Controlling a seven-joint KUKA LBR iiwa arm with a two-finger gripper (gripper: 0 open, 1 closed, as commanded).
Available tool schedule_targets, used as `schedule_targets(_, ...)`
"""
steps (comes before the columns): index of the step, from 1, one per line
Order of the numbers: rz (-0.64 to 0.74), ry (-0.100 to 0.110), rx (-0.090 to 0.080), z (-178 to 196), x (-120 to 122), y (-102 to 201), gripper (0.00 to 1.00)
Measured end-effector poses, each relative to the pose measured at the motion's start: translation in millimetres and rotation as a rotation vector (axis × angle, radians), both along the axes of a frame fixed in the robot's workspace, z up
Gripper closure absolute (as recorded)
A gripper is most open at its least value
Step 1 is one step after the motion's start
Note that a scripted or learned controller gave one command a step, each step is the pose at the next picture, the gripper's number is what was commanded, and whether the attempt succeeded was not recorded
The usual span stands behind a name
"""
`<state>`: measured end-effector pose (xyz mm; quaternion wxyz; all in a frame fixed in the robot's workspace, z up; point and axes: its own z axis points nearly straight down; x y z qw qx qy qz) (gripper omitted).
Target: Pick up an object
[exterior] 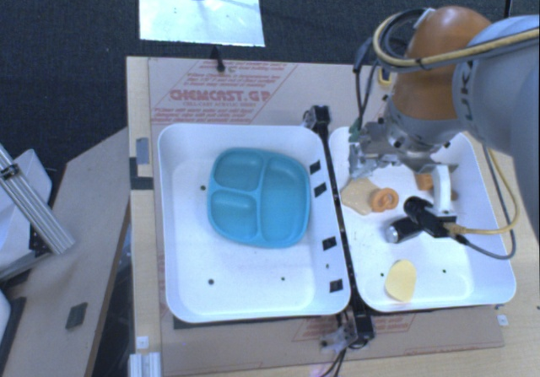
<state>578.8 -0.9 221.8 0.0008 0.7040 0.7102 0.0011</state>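
In the right bin (477, 282), a flat tan piece (358, 196) lies near the left wall, and a small orange ring-shaped piece (386, 199) touches its right side. A pale yellow oval piece (402, 280) rests toward the front. A small orange bit (424, 181) sits further back, under the wrist. My gripper (361, 164) hangs low over the back left part of this bin, just behind the tan piece. I see nothing between its tips.
A blue divided plate (257, 196) lies in the middle of the left bin (181, 287). A black-clipped divider (331, 198) runs between the bins. The grey arm with its orange band (439, 63) covers the right bin's back right.
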Motion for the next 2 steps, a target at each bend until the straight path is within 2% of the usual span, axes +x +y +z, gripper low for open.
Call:
schedule_targets(1, 0.001, 0.001, 0.001, -8.5, 2.3, 55.4, 1.00)
schedule_targets(2, 0.000, 0.001, 0.001, 0.6, 4.3, 99.0, 1.00)
